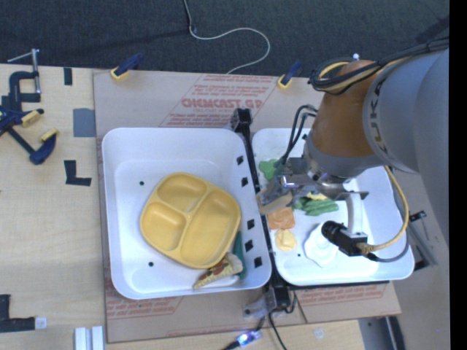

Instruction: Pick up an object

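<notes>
The pincer is down in the right bin, low over an orange piece; I cannot tell its opening or whether it grips anything. Nothing looks lifted yet. Left of that bin, a yellow tray sits untouched.

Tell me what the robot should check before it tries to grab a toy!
1. Gripper is over the right bin: ok.
2. Things to grab lie under it, such as the orange piece and the green piece: ok.
3. Fingers open wide enough: cannot tell.
4. Something already held: cannot tell.
5. Gripper clear of the divider between the bins: cannot tell, it looks close.
6. Yellow tray sits in the left bin, out of the way: ok.
</notes>
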Robot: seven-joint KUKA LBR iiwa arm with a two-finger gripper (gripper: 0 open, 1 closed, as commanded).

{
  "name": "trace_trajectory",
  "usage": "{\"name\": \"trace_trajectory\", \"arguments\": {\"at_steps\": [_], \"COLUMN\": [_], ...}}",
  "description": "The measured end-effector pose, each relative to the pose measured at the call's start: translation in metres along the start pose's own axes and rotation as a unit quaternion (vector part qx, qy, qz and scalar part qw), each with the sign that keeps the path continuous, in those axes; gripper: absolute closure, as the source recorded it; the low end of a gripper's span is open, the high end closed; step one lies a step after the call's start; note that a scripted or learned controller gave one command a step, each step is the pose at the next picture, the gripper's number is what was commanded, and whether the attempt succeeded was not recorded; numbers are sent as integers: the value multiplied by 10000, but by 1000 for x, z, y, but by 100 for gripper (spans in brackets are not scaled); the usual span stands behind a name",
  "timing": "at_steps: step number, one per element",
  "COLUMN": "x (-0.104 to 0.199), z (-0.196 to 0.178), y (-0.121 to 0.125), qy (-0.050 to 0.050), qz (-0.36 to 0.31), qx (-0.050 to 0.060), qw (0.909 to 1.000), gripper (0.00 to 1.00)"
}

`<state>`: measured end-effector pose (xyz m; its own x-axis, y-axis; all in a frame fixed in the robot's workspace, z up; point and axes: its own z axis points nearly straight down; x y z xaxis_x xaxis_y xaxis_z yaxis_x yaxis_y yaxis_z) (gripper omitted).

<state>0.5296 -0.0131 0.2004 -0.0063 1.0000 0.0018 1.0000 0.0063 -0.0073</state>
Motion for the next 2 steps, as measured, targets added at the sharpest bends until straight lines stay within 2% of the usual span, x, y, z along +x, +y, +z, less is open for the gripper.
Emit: {"name": "trace_trajectory", "arguments": {"at_steps": [1, 2], "x": [53, 95], "z": [-1, -26], "y": [15, 18], "qy": [-3, -4], "qz": [-6, -2], "qx": [-8, -16], "qw": [10000, 10000], "gripper": [100, 100]}}
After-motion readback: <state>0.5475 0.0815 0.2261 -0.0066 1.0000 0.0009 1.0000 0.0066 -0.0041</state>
